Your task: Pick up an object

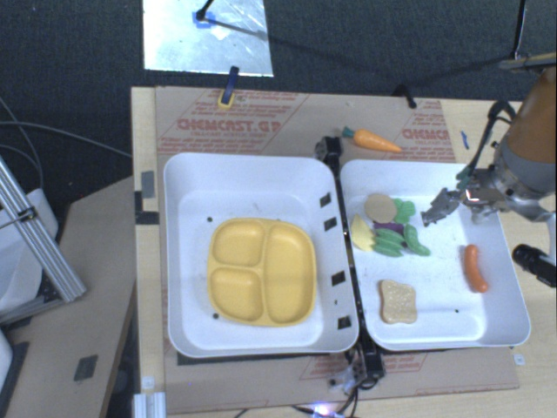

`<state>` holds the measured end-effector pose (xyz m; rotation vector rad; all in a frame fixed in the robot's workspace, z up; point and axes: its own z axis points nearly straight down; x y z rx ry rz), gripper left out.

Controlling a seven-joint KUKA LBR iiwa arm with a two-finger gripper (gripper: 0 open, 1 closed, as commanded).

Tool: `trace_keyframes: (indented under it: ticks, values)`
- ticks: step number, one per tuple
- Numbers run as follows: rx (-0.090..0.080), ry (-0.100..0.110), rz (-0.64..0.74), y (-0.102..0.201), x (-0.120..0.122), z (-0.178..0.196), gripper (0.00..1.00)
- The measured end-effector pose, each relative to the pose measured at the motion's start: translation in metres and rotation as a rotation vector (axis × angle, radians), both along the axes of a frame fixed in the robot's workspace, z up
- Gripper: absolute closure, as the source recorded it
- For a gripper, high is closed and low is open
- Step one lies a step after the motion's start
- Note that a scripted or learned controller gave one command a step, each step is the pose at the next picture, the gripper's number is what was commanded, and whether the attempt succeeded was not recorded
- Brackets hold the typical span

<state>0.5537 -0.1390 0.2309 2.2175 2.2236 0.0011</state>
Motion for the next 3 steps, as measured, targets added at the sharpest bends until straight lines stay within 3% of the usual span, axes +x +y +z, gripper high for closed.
trace_keyframes:
  ticks: [1,2,3]
  values:
    - [0.004,-0.004,0.012,0.099,0.043,0.001,0.0]
    - [0.002,0.02,-0.01,0.046,-0.075,-0.125,0.0]
    - [0.0,-0.002,-0.002,0.049,-0.066,-0.108,1.0]
